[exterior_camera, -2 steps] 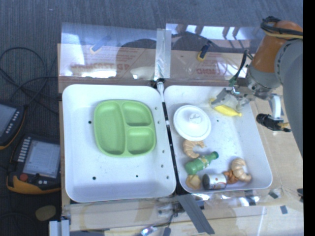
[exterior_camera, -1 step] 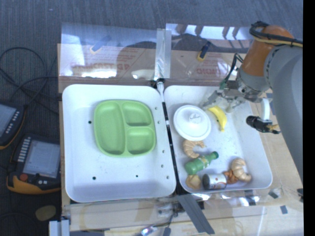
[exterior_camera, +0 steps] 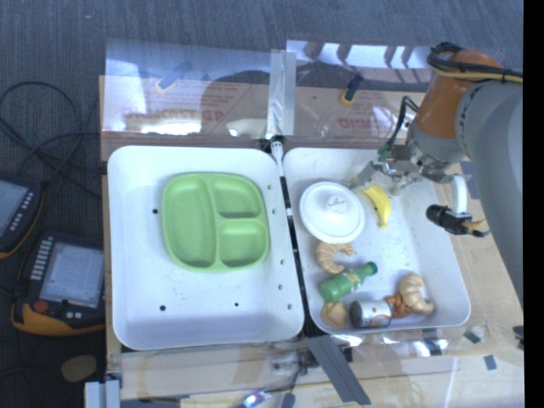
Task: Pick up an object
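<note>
The grey arm (exterior_camera: 497, 143) is reaching in from the right and hanging over the far right corner of the right bin (exterior_camera: 442, 253), its orange band showing above the wrist. The left bin (exterior_camera: 136, 304) is carrying only a green divided plate (exterior_camera: 215, 221). In the right bin, a white round lid-like dish (exterior_camera: 333, 211) is sitting near the dividing wall, with a yellow banana (exterior_camera: 378, 204) lying just beside it on the right. Nearer the camera, a croissant-like pastry (exterior_camera: 333, 255) is touching a green bottle (exterior_camera: 346, 283), and a dark can (exterior_camera: 371, 314) is lying against another pastry (exterior_camera: 412, 294) at the front edge.

The gripper (exterior_camera: 393, 171) is hovering just above and beyond the banana — its fingers are looking spread apart, with nothing between them, though the metal parts blur together there.

The banana is probably the likeliest target, being nearest. The risk is that the fingers could come down off-centre and nudge the curved fruit against the white dish, or close on its tapered end and let it slip out — the bin's back wall is also close enough to catch a finger.
</note>
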Robot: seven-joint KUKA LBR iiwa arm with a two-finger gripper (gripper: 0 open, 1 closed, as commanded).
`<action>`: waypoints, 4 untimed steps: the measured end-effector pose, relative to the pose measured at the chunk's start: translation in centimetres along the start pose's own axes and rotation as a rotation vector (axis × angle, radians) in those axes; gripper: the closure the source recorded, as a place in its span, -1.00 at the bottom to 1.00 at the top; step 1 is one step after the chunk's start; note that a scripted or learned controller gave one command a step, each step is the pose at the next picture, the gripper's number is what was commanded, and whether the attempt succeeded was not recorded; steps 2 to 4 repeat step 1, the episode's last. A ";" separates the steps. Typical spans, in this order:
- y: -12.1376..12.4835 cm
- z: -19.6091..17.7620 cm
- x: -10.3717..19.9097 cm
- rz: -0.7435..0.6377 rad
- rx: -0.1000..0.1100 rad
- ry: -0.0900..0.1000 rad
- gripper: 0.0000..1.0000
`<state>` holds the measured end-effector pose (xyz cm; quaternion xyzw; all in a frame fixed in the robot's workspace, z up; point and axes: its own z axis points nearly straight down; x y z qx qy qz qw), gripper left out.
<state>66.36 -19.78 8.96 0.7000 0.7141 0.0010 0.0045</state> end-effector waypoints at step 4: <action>-0.1 -0.9 -0.1 -0.002 0.003 -0.003 1.00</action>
